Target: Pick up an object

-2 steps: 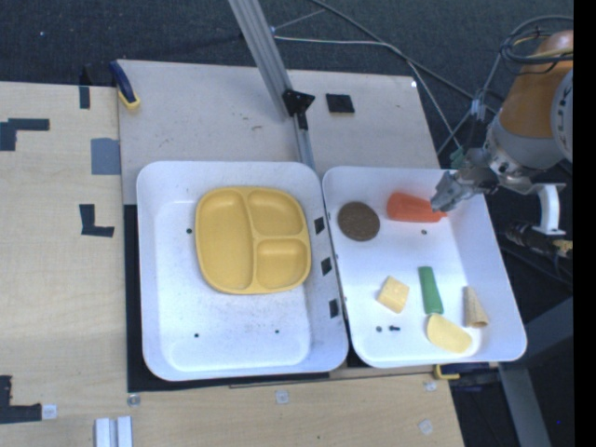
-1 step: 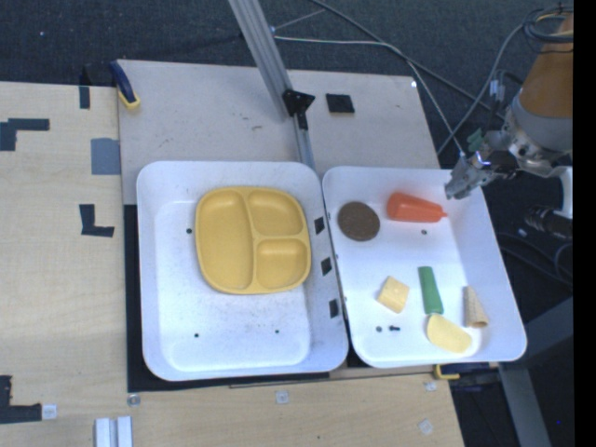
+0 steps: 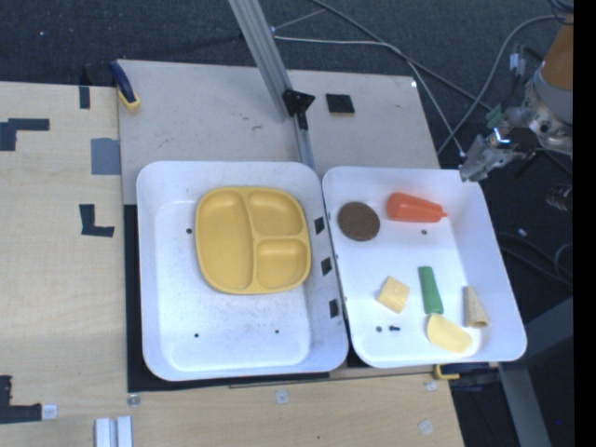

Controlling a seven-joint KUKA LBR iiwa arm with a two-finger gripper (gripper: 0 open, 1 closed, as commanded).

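The yellow wedge lies nearest the camera, at the front of the right bin, far below and a little left of the hand. The hand hangs at the upper right corner of that bin, just over or outside its rim, with nothing between its fingers; whether they are spread or pressed together cannot be told. The grey arm runs off to the right of it.

Closest to the hand is the orange carrot, down and to its left, lying across the top of the right bin. Further left of the hand, beside the carrot but apart from it, sits a brown round disc. Well below the hand stand the green stick, the pale yellow cube to the stick's left, and a tan cone-shaped piece to its right, near the bin's edge. The wedge lies just below the stick.

Far to the left of the hand is the left bin, touching the right one, with a yellow divided plate in it. Both bins rest on the bench.
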